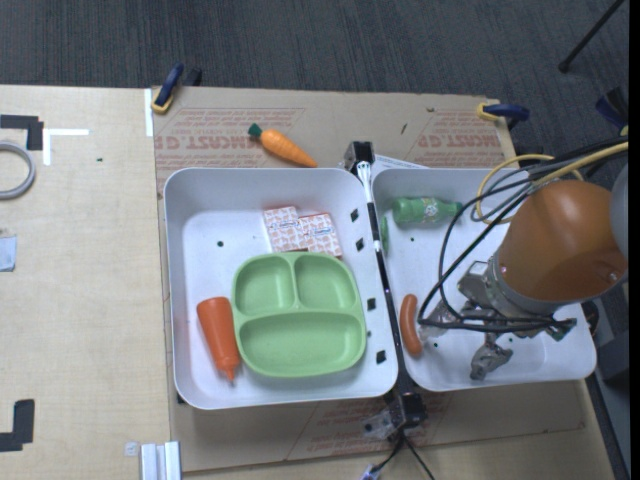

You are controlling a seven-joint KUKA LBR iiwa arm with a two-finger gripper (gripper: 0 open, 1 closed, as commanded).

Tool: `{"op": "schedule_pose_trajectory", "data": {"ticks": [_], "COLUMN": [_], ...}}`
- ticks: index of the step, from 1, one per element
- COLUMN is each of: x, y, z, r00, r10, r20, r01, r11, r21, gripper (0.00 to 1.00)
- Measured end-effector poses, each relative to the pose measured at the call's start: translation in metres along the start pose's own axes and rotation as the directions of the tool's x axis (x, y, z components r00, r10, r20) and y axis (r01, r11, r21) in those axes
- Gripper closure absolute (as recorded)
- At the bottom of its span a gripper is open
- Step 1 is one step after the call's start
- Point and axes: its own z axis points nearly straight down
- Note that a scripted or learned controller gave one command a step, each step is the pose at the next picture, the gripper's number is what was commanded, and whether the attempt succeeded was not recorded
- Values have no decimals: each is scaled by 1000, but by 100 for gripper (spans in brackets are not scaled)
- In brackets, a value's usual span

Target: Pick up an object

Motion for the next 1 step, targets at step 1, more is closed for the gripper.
{"op": "schedule_pose_trajectory", "data": {"ticks": [1], "x": [-28], "y": [-27], "z": [0], "r00": [998], "r10": [-69], "r20": [1], "r01": [69], "r11": [998], "r21": [1], "gripper": [0]}}
